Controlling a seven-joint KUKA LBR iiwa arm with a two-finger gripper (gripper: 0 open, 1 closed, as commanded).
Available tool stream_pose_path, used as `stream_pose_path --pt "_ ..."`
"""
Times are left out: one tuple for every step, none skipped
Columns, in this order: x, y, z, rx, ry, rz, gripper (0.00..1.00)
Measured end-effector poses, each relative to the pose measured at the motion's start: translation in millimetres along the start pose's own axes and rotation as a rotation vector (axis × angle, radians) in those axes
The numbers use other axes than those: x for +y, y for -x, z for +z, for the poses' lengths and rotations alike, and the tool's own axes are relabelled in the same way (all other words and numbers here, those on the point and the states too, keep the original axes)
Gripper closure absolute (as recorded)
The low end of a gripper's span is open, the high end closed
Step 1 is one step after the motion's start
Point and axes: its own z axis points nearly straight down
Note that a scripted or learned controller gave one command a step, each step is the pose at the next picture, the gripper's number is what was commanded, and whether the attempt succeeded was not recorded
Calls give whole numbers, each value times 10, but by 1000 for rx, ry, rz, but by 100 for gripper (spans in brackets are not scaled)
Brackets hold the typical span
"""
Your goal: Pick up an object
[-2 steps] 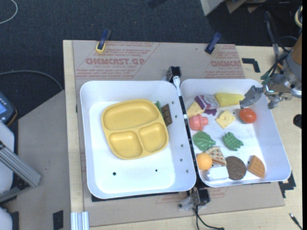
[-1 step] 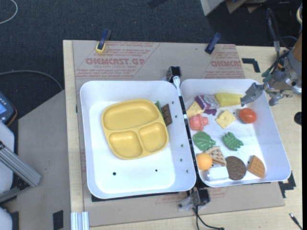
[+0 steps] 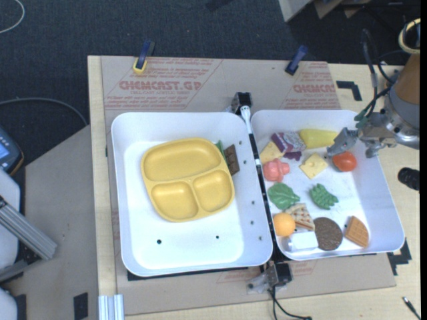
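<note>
- The gripper point(image 3: 355, 143) hangs over the upper right of the right bin point(image 3: 390, 209), its grey fingers spread either side of a gap. The red tomato-like piece point(image 3: 344, 161) lies just below and between them, near but not visibly clasped.
- I judge the tomato to be the likely target: the fingers sit apart above it, as they would before a downward close. Nothing is held.
- The right bin is crowded with toy food, which leaves little room for the fingers. The yellow piece point(image 3: 319, 137) and cheese wedge point(image 3: 313, 166) lie close to the tomato; a purple piece point(image 3: 288, 142) and pink piece point(image 3: 275, 171) sit further left.
- Lower in that bin lie two green leaves point(image 3: 283, 195), an orange ball point(image 3: 283, 225), a brown cookie point(image 3: 327, 233) and a bread-like wedge point(image 3: 357, 231).
- The left bin point(image 3: 127, 179) holds a yellow divided plate point(image 3: 188, 179), with a small brown piece point(image 3: 231, 159) at its right edge.
- Both bins rest on a brown board point(image 3: 107, 99) held by clamps at its upper edge, over dark carpet point(image 3: 67, 25).
</note>
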Motion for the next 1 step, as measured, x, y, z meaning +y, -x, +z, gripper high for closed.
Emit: stream_pose_path --pt "51 0 622 0 0 0 0"
